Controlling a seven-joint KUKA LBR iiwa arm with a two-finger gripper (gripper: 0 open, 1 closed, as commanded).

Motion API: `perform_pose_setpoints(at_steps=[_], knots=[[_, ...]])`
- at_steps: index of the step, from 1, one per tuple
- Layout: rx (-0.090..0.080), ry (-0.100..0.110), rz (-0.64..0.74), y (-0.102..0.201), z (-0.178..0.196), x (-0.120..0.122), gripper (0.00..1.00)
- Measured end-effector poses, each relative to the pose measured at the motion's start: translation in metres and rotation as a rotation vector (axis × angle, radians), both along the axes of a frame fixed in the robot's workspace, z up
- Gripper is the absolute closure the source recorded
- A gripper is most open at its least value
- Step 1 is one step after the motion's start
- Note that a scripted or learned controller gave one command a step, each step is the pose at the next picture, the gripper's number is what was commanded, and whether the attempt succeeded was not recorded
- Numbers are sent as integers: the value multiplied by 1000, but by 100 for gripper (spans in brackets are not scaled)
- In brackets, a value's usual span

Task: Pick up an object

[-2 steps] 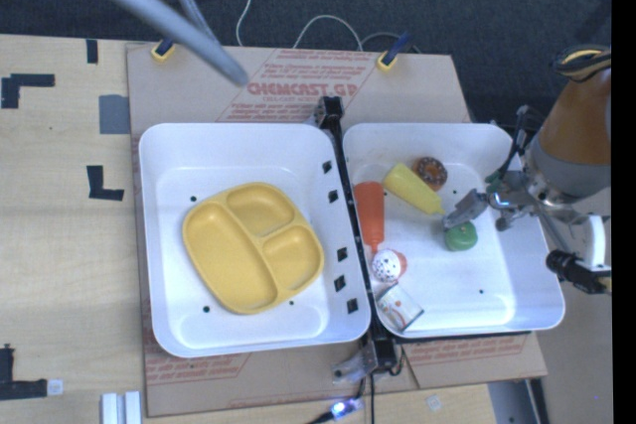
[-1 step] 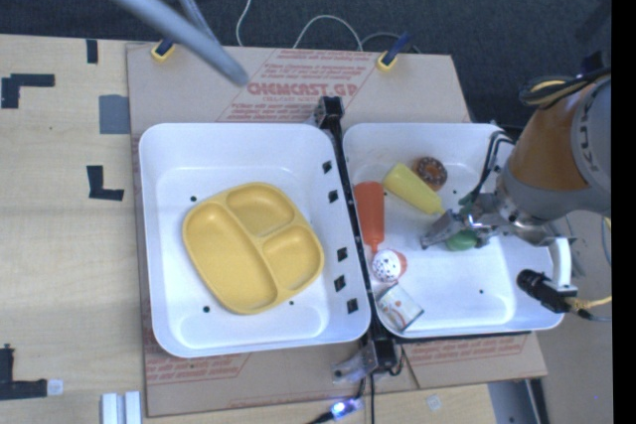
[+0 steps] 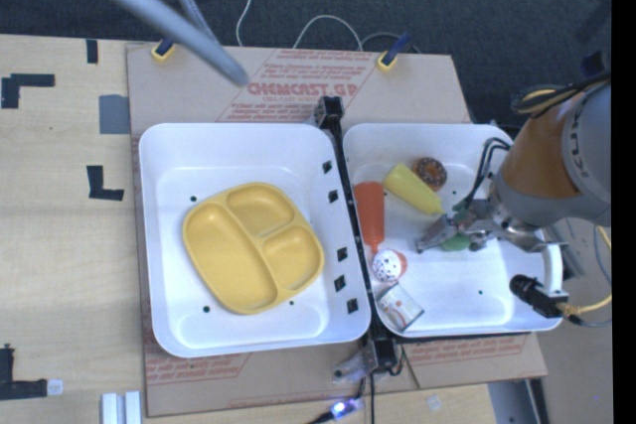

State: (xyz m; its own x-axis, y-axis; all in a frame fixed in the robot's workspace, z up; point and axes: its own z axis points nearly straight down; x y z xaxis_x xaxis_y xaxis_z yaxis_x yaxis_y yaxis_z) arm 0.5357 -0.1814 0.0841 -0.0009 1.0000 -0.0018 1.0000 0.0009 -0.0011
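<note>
Objects for picking lie in the right bin (image 3: 494, 318), one of two shallow white bins set side by side on the counter (image 3: 60, 213), and the divider (image 3: 343, 204) between the bins serves as the landmark here. Just right of the divider, near its middle, lies an orange carrot-shaped piece (image 3: 370, 214), long axis running along the divider. Further right and towards the far rim sits a yellow oblong object (image 3: 411, 189), tilted, with a small dark brown round item (image 3: 430, 172) just beyond it. Below the carrot, close to the divider, rests a small white ball with red spots (image 3: 389, 265), and nearer still to the front rim a small clear packet with a red-brown mark (image 3: 399, 308). The jaws (image 3: 445, 238) of the arm are low in this bin, well right of the divider, beside a small green object (image 3: 459, 240); how far they are open and whether they grip it cannot be told. Left of the divider, the left bin (image 3: 164, 154) holds a yellow three-compartment plate (image 3: 251, 245), lying flat.
</note>
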Motion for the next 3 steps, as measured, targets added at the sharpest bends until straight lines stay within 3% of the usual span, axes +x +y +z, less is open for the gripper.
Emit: perform_pose_setpoints(at_steps=[1,3], knots=[[-1,-2,0,0,12,1,100],[0,-6,1,5,128,-2,100]])
